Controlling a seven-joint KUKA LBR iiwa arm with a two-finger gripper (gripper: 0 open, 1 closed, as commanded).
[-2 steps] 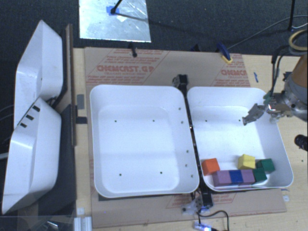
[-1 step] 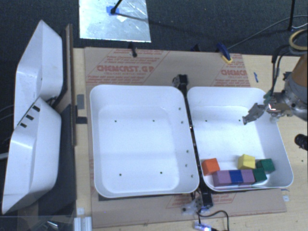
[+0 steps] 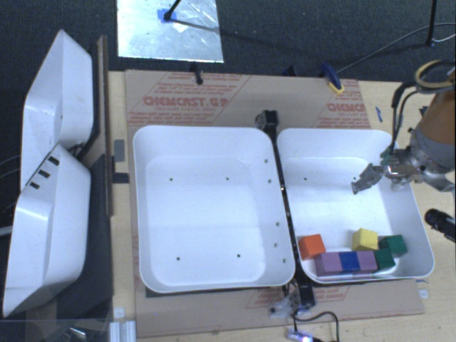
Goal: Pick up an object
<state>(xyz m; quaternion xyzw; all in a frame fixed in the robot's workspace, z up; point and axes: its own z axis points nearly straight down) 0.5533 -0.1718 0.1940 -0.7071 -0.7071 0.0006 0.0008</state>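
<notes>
- Your gripper [image 3: 365, 179] is hanging over the right bin [image 3: 335, 164], toward its far right part, with nothing between its fingers; whether they are spread or closed, you cannot tell at this size.
- The arm [image 3: 436, 141] is reaching in from the right, crossing the bin's right rim.
- The blocks are lying well apart from the gripper, bunched along the near wall of the right bin.
- The orange block [image 3: 311, 246] is sitting leftmost, the yellow block [image 3: 365, 239] right of it, and the green block [image 3: 390, 248] farthest right.
- The purple block [image 3: 329, 263] and blue block [image 3: 349, 261] are lying in a row nearest the wall, touching each other.
- The left bin [image 3: 206, 155] is sitting just beside the right one, on the cardboard [image 3: 192, 98].
</notes>
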